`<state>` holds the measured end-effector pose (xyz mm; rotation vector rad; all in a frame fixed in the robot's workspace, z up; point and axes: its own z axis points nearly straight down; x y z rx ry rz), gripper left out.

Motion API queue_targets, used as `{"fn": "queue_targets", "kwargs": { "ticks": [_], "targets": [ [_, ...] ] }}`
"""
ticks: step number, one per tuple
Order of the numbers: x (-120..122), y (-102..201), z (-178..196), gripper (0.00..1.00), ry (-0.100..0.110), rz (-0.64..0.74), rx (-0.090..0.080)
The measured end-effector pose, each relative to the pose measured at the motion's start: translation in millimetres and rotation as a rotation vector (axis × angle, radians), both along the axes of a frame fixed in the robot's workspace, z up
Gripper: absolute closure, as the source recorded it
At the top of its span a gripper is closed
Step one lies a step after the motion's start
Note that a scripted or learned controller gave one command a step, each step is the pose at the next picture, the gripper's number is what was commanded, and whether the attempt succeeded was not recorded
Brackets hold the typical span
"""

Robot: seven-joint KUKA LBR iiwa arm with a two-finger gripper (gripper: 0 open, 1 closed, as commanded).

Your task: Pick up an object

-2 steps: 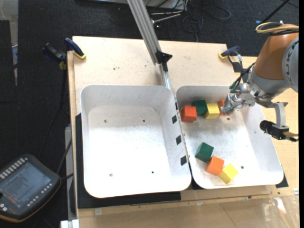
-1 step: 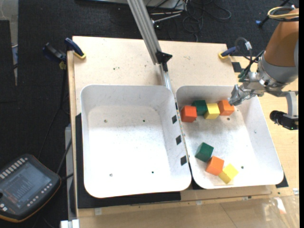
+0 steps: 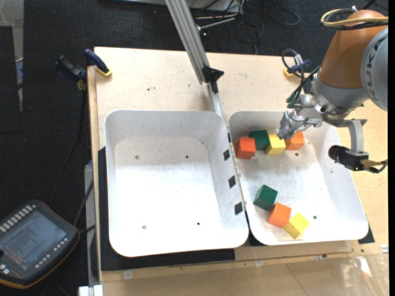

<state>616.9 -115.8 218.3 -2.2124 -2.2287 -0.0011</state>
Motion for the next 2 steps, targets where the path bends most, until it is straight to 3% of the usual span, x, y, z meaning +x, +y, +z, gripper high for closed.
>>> {"fn": "queue_targets", "kwargs": {
  "ticks": [2],
  "targets": [
    [-27, 106, 11, 1.0, 0.0, 0.001, 0.001]
  ]
}}
